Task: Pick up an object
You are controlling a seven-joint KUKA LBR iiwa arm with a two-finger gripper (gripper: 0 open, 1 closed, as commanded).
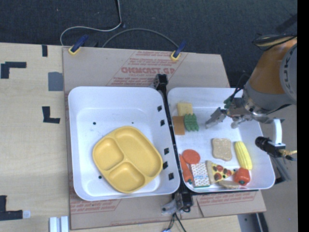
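Nearest the camera, along the near wall of the right bin (268,181), lies a row of toy food: a carrot (185,168), a small patterned packet (200,174), a pizza slice (221,172) and a tomato (242,176) in the near-right corner. Just beyond them sit a red disc (191,156), a slice of bread (222,149) and a yellow corn cob (242,154) to the right of the bread.

The left bin (77,129) holds a yellow divided plate (126,158), lying in its near half with all three compartments facing up.

Farther back in the right bin, close against the divider between the bins, are a tan block (178,125), a green ridged piece (191,122) touching it on the right, and a pale yellow block (184,108) just beyond both.

The arm enters from the right — grey body with the orange band showing at the far-right edge — and bends down over the far-right part of the right bin. The gripper (223,118) points left and slightly near, hanging over bare bin floor between the green piece and the bread, apart from both. Its two fingers (213,118) are spread apart with nothing between them.

Beyond the bins, the cardboard sheet (145,69) under them is pinned by two clamps (77,45) at its far edge, and a cable (116,6) runs across the dark floor.
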